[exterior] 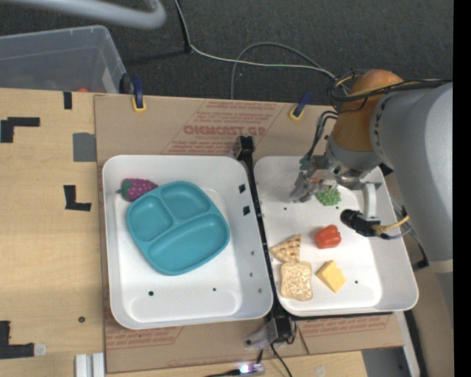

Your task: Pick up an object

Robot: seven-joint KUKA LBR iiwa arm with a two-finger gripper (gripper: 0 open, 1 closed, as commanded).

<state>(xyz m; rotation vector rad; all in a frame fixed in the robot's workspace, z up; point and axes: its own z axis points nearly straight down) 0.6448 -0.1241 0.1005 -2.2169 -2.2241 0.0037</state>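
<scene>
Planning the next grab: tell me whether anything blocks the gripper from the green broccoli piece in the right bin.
Nothing visible does. The gripper sits right beside the small green broccoli piece in the right white bin. The red pepper piece lies apart, nearer the camera.

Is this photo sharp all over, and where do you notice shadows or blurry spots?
Camera view: lighting is even and soft; the white plastic bins look bright without harsh glare. The teal divided plate and yellow cheese block are crisp. The grey curved bar at the top edge is blurred, and the metal gripper casts a faint shadow beside the green broccoli piece.
</scene>
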